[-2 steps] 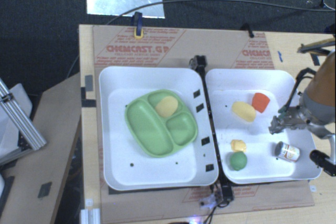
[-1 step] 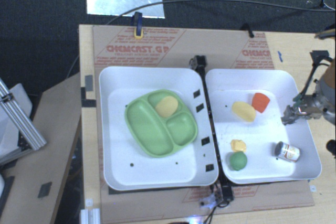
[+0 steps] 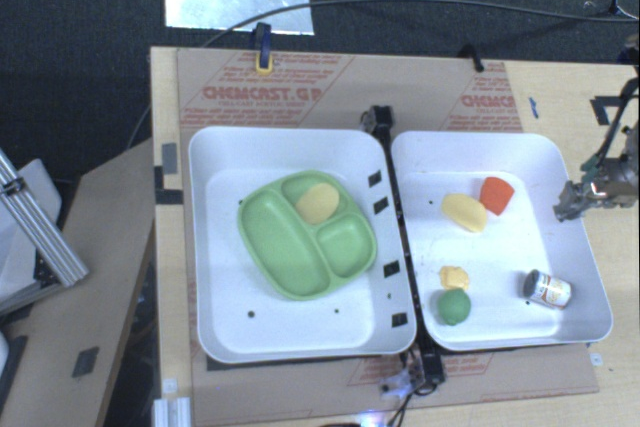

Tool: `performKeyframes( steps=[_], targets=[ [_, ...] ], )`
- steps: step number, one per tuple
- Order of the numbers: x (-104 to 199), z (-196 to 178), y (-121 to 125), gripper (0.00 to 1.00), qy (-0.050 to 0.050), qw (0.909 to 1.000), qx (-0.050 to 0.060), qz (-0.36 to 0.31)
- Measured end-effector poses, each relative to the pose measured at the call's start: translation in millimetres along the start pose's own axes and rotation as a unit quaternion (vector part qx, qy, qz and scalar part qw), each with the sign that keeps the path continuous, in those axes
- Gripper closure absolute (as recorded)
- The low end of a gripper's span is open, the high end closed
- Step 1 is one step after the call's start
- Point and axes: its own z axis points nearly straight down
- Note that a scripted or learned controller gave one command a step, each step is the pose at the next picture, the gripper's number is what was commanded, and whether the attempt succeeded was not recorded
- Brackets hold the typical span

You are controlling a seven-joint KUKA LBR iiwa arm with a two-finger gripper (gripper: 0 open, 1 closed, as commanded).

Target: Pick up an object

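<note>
The right bin (image 3: 560, 165) holds a pale yellow lump (image 3: 464, 212), an orange-red block (image 3: 496, 194) beside it, a small yellow piece (image 3: 454, 276), a green ball (image 3: 453, 306) and a small jar with a dark lid (image 3: 547, 289) lying on its side. In the left bin (image 3: 215, 175) a green divided plate (image 3: 300, 240) carries a yellow oval item (image 3: 318, 203) in its upper compartment. My gripper (image 3: 578, 200) hangs at the right bin's right rim, apart from every object, with nothing visible between its fingers.
A brown cardboard sheet (image 3: 330, 85) lies under both bins. A blue-and-yellow clamp (image 3: 263, 48) stands at its far edge. Black clips (image 3: 390, 235) line the seam between the bins. Metal framing (image 3: 35, 225) sits at the far left.
</note>
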Motion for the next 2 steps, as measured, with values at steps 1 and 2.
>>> performKeyframes(
  steps=[1,2],
  targets=[
    [51.8,7.7,1.8,1.00,0.002,1.0000,0.003,-0.002],
    [95.9,14.5,18.2,1.00,0.002,1.0000,0.003,-0.002]
  ],
)
